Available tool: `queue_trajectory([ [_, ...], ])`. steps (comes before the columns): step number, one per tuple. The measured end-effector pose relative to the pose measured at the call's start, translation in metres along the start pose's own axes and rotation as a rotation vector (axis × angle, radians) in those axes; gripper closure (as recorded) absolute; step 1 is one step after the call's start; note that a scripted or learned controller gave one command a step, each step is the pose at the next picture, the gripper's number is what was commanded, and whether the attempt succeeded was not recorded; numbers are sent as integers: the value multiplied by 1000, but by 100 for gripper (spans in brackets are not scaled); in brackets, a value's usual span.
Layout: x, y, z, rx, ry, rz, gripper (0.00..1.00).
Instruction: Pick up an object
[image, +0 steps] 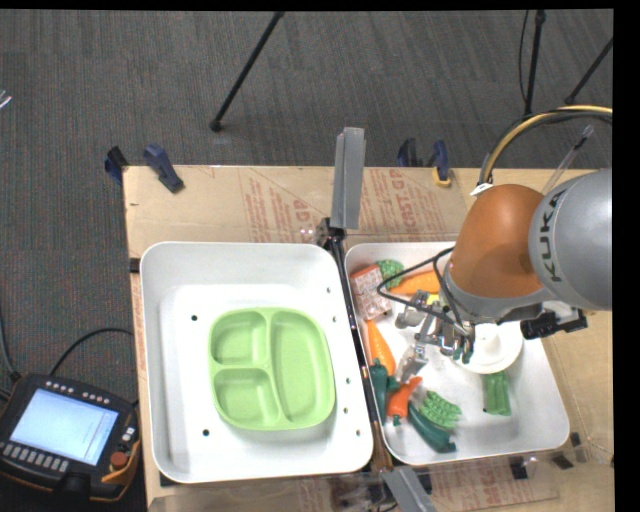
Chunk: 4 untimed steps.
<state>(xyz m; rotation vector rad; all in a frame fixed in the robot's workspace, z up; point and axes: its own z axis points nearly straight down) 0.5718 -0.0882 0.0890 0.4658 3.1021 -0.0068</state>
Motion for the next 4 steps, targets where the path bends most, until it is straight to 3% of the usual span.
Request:
queue_trajectory([
  [1, -64, 10, 3, -3, 13, -30, 0],
  [2, -83, -79, 2, -4, 4, 6, 0],
  [3, -74, -29, 2, -6, 5, 111, 0],
  [4, -61, 3, 1, -3, 6, 296, 0],
])
